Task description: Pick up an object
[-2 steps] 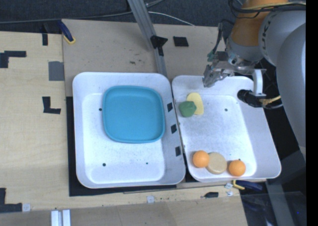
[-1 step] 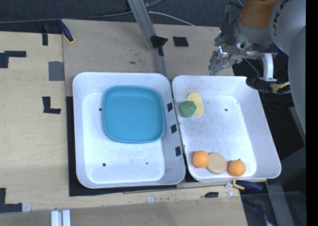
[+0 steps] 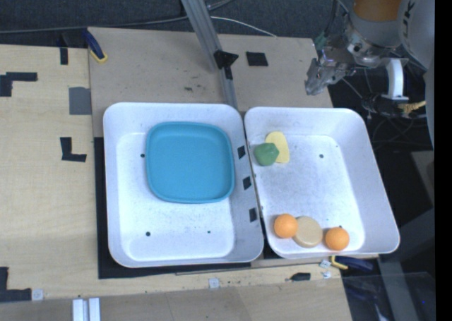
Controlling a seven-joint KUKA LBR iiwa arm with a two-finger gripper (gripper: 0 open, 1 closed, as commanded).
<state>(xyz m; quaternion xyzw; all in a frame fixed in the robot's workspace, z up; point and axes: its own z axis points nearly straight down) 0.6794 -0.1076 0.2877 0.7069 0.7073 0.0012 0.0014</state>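
Note:
The right bin (image 3: 353, 171) holds a green lump (image 3: 266, 154) lying against a yellow piece (image 3: 280, 144) near its far left corner. Along its near edge sit an orange ball (image 3: 285, 226), a tan round disc (image 3: 308, 231) and a second orange ball (image 3: 337, 238). My gripper (image 3: 318, 78) hangs above the bench just beyond the right bin's far edge, apart from all the objects. Nothing shows between its fingers.
The left bin (image 3: 127, 192) carries a blue square plate (image 3: 189, 161). A grey metal pole (image 3: 205, 27) slants down to the gap between the bins. Cables run behind the bench at the top right.

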